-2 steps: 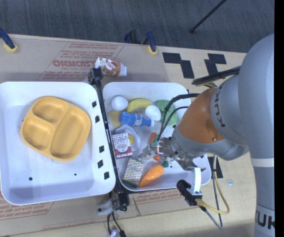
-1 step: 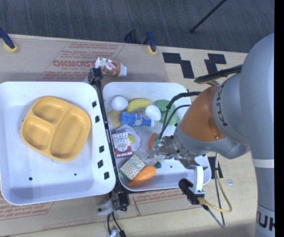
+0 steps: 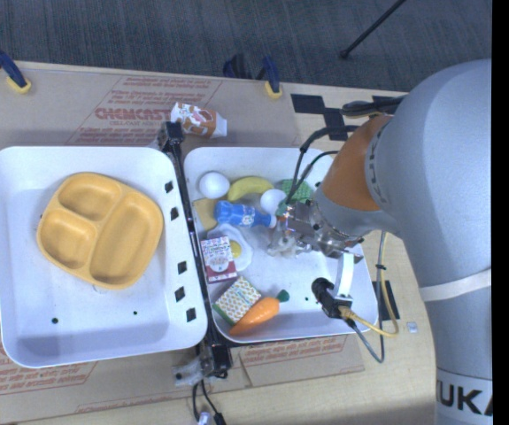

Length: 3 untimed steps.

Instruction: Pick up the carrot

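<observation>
The carrot (image 3: 256, 315) is a small orange one with a bit of green top at its upper right end. It lies flat and slanted, its tip pointing lower left, in the lower middle of the frame. It rests on the floor of the right-hand bin (image 3: 325, 324), close to the bin's near rim.

Two shallow white bins: left bin (image 3: 6, 237), right bin (image 3: 360, 312).
One yellow divided plate (image 3: 99, 228), three compartments, in left bin.
Right bin items: one carrot (image 3: 256, 314) near front edge; two white eggs, far-left egg (image 3: 212, 184) and second egg (image 3: 273, 201) right of it; one banana (image 3: 249, 186); one blue bottle (image 3: 239, 213); one red-and-white packet (image 3: 219, 257); one green-checked box (image 3: 236, 299).
One small carton (image 3: 197, 119) on bench beyond bins.
One gripper (image 3: 294, 233).
</observation>
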Each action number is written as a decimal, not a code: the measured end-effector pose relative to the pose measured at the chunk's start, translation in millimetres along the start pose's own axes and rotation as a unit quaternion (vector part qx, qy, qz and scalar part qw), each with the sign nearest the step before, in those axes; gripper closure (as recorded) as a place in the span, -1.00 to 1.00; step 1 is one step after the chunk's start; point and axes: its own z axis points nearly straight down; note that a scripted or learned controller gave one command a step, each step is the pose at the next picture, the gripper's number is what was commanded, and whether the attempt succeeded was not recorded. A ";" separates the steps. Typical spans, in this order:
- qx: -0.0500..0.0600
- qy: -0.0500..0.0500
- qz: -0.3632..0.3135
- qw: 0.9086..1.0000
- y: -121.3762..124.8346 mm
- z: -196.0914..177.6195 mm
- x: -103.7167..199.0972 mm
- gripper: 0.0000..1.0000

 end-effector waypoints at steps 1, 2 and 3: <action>0.000 0.000 0.000 1.000 -0.1 0.1 0.1 -1.00; 0.001 0.000 0.013 1.000 -74.9 -30.3 17.3 -1.00; -0.007 -0.002 -0.130 0.992 -74.9 -3.7 27.6 -1.00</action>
